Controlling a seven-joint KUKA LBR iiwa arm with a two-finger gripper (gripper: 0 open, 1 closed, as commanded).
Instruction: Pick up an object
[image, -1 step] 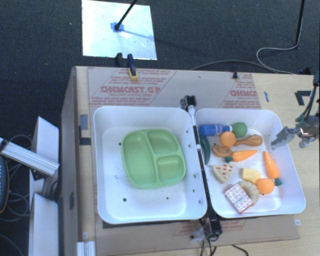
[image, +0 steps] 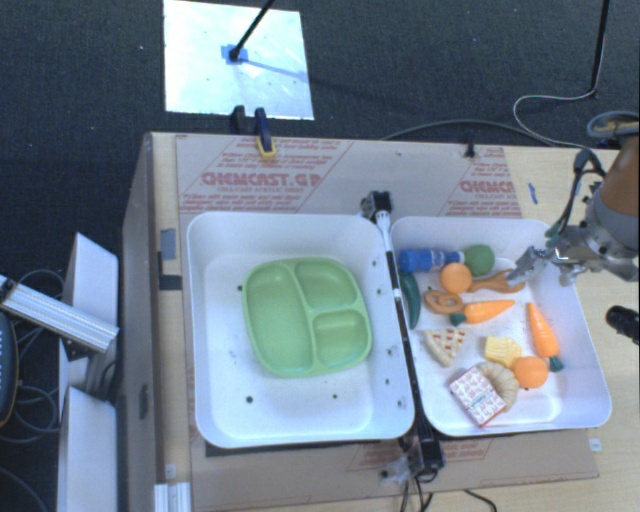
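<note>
The right bin (image: 590, 400) holds several toy foods: a blue bottle (image: 425, 260), a green round piece (image: 480, 258), an orange ball (image: 455, 277), two carrots (image: 488, 311) (image: 541, 333), a pizza slice (image: 445, 343), a yellow cheese block (image: 502, 350), an orange fruit (image: 531, 372) and a red-and-white box (image: 476, 395). My gripper (image: 528, 266) hangs over the bin's upper right part, just right of the green piece and above the carrots. Nothing shows in its grasp.
The left bin (image: 225, 400) holds a green divided plate (image: 308, 315). A dark green piece (image: 411, 298) lies along the wall between the bins. A black clamp (image: 378, 206) sits at the far end of that wall. Cardboard (image: 300, 175) lies under both bins.
</note>
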